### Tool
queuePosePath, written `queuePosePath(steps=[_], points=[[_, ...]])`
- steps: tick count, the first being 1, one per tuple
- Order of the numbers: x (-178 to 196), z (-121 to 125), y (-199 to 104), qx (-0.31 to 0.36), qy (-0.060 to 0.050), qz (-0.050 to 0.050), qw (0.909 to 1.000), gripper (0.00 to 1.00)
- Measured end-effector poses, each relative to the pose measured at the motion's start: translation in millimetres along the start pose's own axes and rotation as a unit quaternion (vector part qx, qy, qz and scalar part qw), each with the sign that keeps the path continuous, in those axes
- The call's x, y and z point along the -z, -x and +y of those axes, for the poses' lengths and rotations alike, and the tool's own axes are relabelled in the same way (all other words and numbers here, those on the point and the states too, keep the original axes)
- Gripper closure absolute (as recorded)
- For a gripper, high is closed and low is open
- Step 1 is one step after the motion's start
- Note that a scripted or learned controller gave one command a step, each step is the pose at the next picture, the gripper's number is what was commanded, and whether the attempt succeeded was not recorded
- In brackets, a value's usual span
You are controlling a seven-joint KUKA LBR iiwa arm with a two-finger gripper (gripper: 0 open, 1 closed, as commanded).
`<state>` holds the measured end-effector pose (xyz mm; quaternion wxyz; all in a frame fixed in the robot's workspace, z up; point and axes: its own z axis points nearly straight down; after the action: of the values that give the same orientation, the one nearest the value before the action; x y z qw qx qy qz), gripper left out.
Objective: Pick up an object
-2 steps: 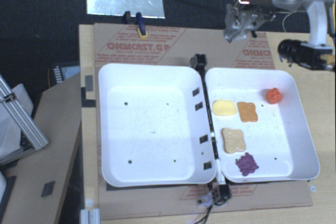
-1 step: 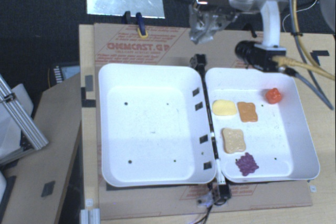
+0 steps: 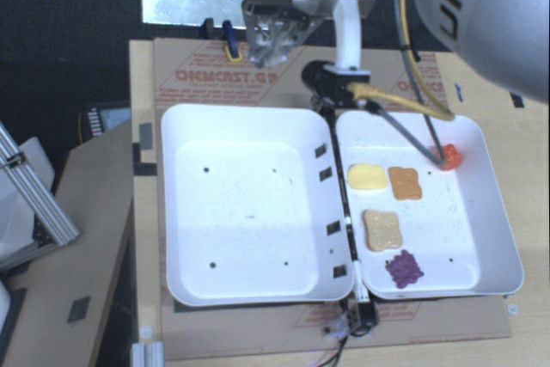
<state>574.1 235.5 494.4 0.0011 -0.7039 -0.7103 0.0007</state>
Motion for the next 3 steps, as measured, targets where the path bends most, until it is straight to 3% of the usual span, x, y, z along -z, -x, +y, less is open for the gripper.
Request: queuePosePath(steps=[1, 2, 3], points=[[45, -56, 101, -0.008, 0.005, 0.0, 1.0, 1.0], [40, -30, 33, 0.0, 0.002, 0.001, 1.0, 1.0], [40, -20, -1, -0.001, 0.002, 0.0, 1.0, 1.0]])
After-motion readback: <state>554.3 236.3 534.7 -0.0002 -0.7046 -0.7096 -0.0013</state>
